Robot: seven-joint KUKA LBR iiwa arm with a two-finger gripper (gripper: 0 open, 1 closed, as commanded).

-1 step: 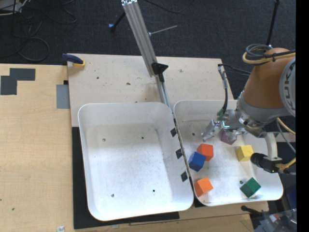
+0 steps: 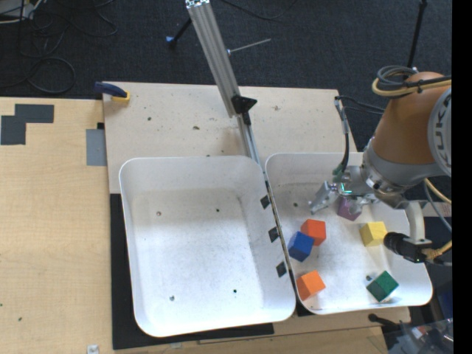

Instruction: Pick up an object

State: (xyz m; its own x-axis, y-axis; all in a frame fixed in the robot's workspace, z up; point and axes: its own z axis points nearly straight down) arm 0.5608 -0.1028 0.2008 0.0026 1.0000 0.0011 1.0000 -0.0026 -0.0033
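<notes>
- From the camera above the bench, my arm (image 2: 413, 135) reaches in from the right, its orange band hanging over the far right corner of the right bin (image 2: 295, 169).
- My gripper (image 2: 331, 195) sits low inside that bin, near its back wall, with the metal fingers (image 2: 322, 198) pointing left; I cannot tell from this slant how far apart they are, nor whether anything lies between them.
- A purple block (image 2: 349, 208) lies just beside my wrist, on its near side, partly hidden by it.
- A red-orange cube (image 2: 315, 230) rests close in front of the gripper, touching or nearly touching a blue cube (image 2: 300, 246) at its lower left.
- A yellow cube (image 2: 373, 232) sits to the right of those, apart from them.
- An orange cube (image 2: 311, 282) lies near the front left corner of the right bin, by the divider.
- A green cube (image 2: 383, 285) lies near the front right corner, well apart from the orange one.
- The left bin (image 2: 133, 198) stands side by side with the right one, its white floor speckled with dark marks.
</notes>
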